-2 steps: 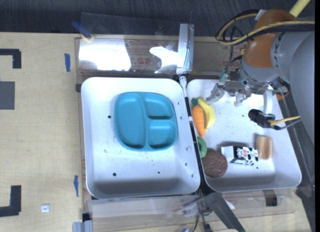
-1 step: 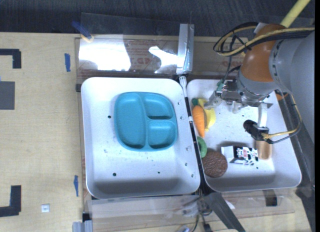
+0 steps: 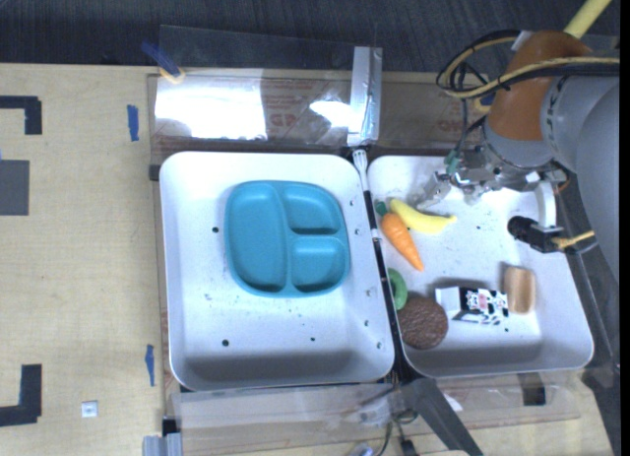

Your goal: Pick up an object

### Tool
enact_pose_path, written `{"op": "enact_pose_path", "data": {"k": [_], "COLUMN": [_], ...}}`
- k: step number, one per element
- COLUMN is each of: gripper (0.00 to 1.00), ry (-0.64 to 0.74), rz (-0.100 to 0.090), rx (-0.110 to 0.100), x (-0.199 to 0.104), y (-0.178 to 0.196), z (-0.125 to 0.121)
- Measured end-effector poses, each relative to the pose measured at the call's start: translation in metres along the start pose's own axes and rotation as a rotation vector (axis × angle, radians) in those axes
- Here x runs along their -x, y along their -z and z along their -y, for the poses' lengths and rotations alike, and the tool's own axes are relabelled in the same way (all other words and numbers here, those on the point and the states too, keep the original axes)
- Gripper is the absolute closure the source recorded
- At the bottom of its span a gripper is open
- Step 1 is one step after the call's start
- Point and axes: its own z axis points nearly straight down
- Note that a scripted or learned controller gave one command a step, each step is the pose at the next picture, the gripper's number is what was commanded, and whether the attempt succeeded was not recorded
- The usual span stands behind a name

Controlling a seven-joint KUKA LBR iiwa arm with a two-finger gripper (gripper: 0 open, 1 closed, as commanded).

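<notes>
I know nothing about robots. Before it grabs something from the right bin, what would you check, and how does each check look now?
1. Things to pick lie in the right bin: ok; banana, carrot, brown ball and others.
2. Gripper is over that bin: ok, near its far edge.
3. Nearest target unobstructed: ok; the banana lies just beside the gripper, its top uncovered.
4. Fingers open: cannot tell.
5. Gripper holds nothing already: cannot tell.
6. Banana apart from carrot: not ok, they touch.
</notes>
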Motion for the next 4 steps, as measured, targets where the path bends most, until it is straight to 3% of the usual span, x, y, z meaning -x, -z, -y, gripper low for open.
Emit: {"op": "enact_pose_path", "data": {"k": [1, 2, 3, 4], "gripper": [0.0, 0.0, 0.0, 0.0], "ry": [0.098, -0.235, -0.255, -0.006], "rz": [-0.002, -0.003, -0.003, -0.003], "rx": [0.0, -0.004, -0.007, 0.002], "x": [-0.037, -0.058, -0.035, -0.023], "y": [0.002, 0.099, 0.006, 0.003], "z": [0.036, 0.003, 0.037, 0.111]}}
